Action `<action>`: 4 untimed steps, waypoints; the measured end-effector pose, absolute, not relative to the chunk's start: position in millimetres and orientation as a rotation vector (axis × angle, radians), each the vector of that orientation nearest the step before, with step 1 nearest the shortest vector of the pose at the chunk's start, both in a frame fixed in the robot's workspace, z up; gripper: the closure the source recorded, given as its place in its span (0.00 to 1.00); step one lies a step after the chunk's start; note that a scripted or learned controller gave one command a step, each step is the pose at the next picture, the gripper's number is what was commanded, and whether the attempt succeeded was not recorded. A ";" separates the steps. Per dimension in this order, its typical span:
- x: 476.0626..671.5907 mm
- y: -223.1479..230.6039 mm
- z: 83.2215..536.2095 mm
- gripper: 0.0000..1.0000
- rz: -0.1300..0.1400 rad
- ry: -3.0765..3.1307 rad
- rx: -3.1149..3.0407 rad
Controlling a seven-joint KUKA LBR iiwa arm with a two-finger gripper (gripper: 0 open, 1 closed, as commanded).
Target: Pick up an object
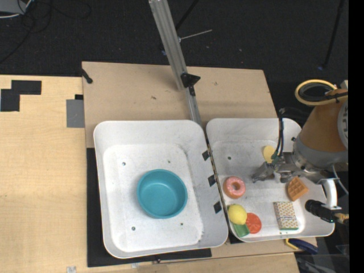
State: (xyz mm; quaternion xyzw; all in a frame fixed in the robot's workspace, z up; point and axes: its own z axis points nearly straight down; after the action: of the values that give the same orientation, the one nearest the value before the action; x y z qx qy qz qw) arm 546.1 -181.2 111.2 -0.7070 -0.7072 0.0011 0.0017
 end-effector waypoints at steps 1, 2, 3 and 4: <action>546.9 -182.1 123.2 1.00 0.001 -2.220 -2.222; 548.0 -176.8 184.2 1.00 -0.004 -2.225 -2.224; 548.3 -177.1 203.3 1.00 -0.001 -2.222 -2.223; 541.3 -118.1 204.8 1.00 -0.001 -2.225 -2.217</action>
State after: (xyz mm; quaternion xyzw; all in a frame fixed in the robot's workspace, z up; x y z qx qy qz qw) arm 541.3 -118.1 204.8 -0.7057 -0.7085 -0.0002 0.0004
